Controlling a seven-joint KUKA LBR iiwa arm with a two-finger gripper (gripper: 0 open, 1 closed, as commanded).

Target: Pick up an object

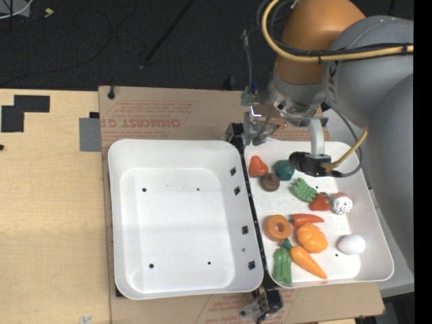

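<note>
White bins sit side by side on the bench; the right bin [378, 262] holds all the toy food [304, 238], crowded for picking. Claw [260, 130] hangs over that bin's far left corner; its state cannot be told.

The right shallow white plastic bin [382, 262] holds small toy foods lying loose: a red piece [257, 165], brown nut [271, 181], teal lump [283, 170], orange ring doughnut [277, 227] and orange pumpkin [311, 237]. Near the front lie a carrot [308, 262], a green pepper [283, 264] and a white egg [350, 244].

Gripper [260, 132] above toy-filled right bin [378, 248]
</note>
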